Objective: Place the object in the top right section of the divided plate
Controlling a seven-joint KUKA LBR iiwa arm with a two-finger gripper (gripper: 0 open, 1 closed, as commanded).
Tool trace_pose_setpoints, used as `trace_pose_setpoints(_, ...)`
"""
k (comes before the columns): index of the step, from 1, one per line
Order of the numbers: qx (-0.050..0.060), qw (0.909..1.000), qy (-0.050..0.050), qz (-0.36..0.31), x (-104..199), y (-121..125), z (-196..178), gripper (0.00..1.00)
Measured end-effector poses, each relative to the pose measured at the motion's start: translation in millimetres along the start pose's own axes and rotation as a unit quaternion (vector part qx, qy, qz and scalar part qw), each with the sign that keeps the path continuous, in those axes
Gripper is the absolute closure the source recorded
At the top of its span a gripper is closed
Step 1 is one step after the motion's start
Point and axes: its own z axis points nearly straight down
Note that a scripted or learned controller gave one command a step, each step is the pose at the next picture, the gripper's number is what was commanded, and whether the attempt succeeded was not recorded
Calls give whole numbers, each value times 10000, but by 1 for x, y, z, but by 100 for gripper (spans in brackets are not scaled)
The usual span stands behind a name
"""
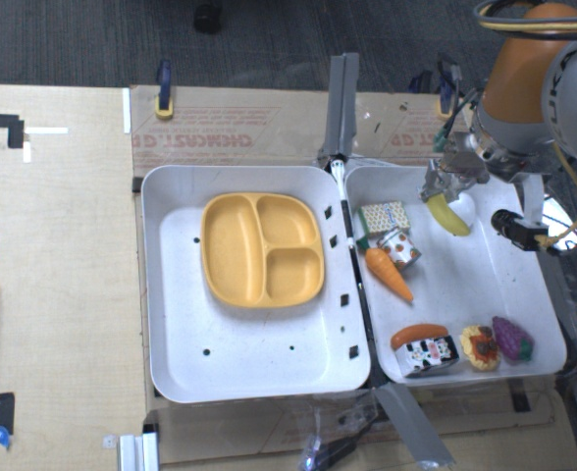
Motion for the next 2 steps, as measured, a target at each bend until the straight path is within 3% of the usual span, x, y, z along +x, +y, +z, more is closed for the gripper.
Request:
trace_pose_setpoints(1, 7, 9998, 6, -209, 80, -65, -12, 100)
trace_pose_setpoints(2, -7, 9987, -2, -510, 2, -21, -50, 100)
